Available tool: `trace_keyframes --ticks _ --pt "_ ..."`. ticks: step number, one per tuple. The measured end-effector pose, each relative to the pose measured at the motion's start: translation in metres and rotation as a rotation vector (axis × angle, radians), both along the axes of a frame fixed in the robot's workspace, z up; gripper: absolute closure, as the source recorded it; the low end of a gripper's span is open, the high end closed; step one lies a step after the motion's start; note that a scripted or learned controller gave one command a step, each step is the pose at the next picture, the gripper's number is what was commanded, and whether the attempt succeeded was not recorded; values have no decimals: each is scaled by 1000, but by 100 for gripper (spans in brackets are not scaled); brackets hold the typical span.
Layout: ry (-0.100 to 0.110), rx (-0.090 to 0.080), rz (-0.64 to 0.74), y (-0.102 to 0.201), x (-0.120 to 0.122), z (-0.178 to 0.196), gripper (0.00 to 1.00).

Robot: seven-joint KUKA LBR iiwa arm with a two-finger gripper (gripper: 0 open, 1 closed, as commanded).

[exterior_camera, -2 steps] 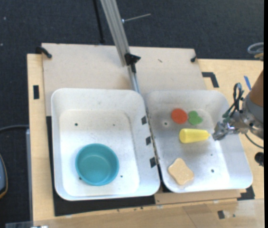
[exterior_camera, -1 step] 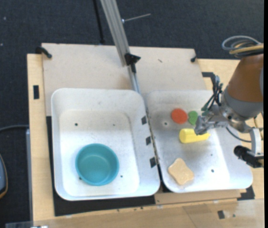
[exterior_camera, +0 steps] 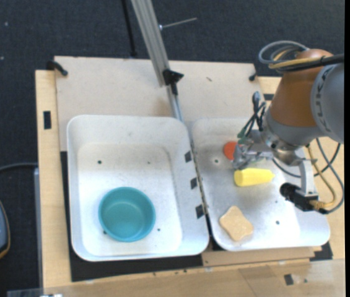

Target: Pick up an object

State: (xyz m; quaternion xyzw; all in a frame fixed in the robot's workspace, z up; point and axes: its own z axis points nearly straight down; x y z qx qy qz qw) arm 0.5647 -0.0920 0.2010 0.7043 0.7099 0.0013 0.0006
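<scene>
Approach step, by my judgement: gripper [exterior_camera: 244, 158] low in the right bin [exterior_camera: 298, 231], grasp state unclear, between red object [exterior_camera: 229, 150] and yellow piece [exterior_camera: 253, 177]; next comes closing on one.

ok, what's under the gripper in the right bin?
Under the gripper: part of a small red-orange object, with a yellow object just below. The arm covers the rest of the red one.

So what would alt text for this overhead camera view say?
A grey and orange robot arm lowers its pincer into the right bin, beside a yellow object, a small red one and a tan sponge. The left bin holds a teal bowl.
</scene>
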Motion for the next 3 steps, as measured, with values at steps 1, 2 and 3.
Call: trace_keyframes --ticks 1,2,3 --pt "0 1 0 55 10 12 100" --pt "0 1 -1 102 22 26 100" --pt "1 1 0 153 38 23 100"
